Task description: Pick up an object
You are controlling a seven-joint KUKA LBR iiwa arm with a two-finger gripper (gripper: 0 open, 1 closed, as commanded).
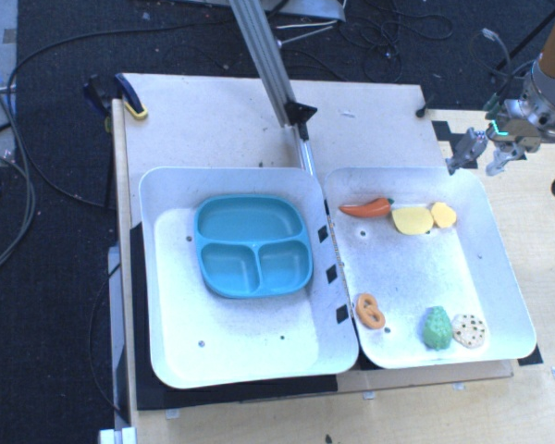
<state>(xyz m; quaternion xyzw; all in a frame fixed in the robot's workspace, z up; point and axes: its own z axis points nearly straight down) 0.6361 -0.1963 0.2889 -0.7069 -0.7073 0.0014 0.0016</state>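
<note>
Worktop surroundings and fixtures

A grey metal pole (264, 49) slants from 12 o'clock down to a black clamp (301, 116) on the white board (213, 123) behind the bins. A blue and yellow tool (131, 98) lies at the board's 10 o'clock corner. Black cables (37, 169) trail over the dark floor (46, 359) at 9 o'clock and along 12 o'clock. The pale wood worktop (546, 266) shows at 3 o'clock.

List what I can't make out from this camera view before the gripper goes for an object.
- Arm: cut off by the right edge above the gripper.
- Gripper fingers: too small and blurred to judge.
- Green object: too small to identify.
- Yellow items: touching or apart, unclear.
</note>
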